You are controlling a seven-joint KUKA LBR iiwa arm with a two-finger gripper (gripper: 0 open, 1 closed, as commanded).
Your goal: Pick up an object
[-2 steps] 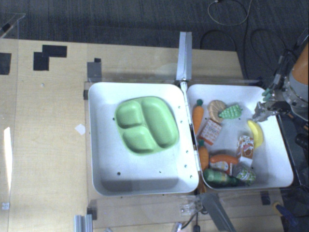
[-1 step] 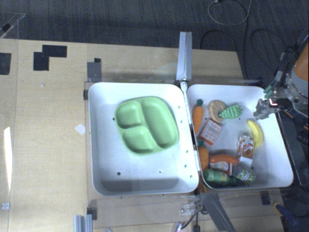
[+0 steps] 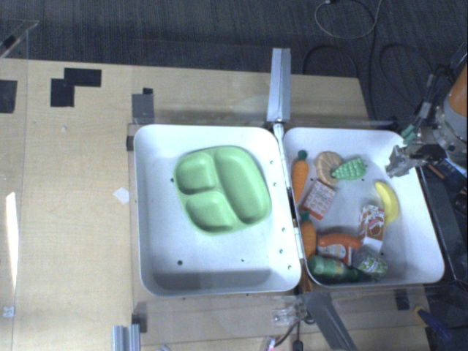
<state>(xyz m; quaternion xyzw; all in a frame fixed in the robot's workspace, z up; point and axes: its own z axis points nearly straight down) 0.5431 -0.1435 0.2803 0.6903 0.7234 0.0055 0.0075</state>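
Note:
The right bin (image 3: pixel 409 143) holds several toy foods: a carrot (image 3: pixel 299 178), a green pine-cone-like piece (image 3: pixel 349 169) on a tan round cookie (image 3: pixel 327 162), a red-and-white packet (image 3: pixel 317 199), a banana (image 3: pixel 387 199), a small carton (image 3: pixel 371 222), an orange sausage-like piece (image 3: pixel 338 241) and a dark green bottle (image 3: pixel 335 269). My gripper (image 3: pixel 404 159) hangs over the bin's upper right corner, above and right of the banana. Nothing shows between its fingers.
The left bin (image 3: pixel 157 269) holds a green three-section plate (image 3: pixel 221 188). A metal post (image 3: pixel 278 86) stands behind the wall between the bins. Black cables (image 3: pixel 351 20) lie on the dark floor beyond the bench. Black tape marks (image 3: pixel 73 85) sit on the wooden top at left.

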